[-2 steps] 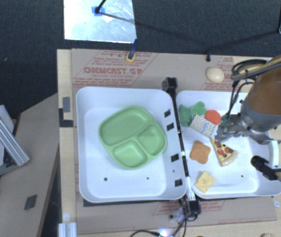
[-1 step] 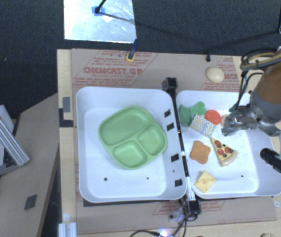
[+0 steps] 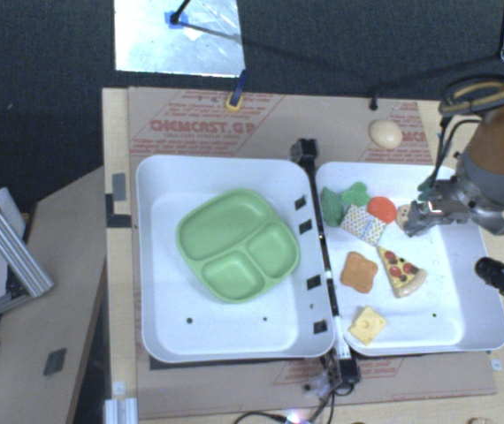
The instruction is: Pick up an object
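The right bin [image 3: 477, 325] holds several toy foods: a green leafy piece [image 3: 339, 200], a red tomato [image 3: 381, 208], a patterned white packet [image 3: 362, 224], a pizza slice [image 3: 400, 271], an orange-brown biscuit [image 3: 359, 272] and a yellow cheese block [image 3: 368, 325]. My gripper [image 3: 414, 215] hangs low over the bin's upper right part, just right of the tomato and above the pizza slice. No object shows between its tips.
The left bin [image 3: 159, 237] carries a green divided plate [image 3: 238, 246]. A black divider with clips [image 3: 318, 246] runs between the bins. A beige ball [image 3: 385, 132] lies on the cardboard behind the right bin. The arm fills the right edge.
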Action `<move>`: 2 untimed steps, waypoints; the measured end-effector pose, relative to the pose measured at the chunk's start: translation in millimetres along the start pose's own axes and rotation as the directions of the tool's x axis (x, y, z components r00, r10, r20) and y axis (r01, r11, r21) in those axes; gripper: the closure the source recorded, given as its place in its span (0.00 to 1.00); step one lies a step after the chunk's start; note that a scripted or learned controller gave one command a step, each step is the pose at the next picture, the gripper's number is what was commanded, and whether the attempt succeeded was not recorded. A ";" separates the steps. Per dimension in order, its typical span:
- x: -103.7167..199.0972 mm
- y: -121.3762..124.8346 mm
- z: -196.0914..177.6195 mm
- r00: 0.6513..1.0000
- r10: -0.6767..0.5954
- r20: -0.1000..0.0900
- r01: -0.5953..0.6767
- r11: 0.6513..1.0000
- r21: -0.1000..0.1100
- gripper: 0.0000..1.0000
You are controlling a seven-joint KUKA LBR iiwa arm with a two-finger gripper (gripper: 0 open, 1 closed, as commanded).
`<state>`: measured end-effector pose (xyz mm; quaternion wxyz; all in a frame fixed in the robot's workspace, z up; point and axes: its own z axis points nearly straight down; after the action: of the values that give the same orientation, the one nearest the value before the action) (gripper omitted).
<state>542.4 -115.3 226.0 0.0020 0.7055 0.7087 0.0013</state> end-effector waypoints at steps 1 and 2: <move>50.1 -16.3 10.5 1.000 -0.004 -0.003 0.004 1.000 0.005 1.00; 107.1 -27.5 -2.1 1.000 -0.006 -0.004 0.006 1.000 0.003 1.00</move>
<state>514.3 -8.4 227.8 -0.0004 0.7033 0.7109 0.0017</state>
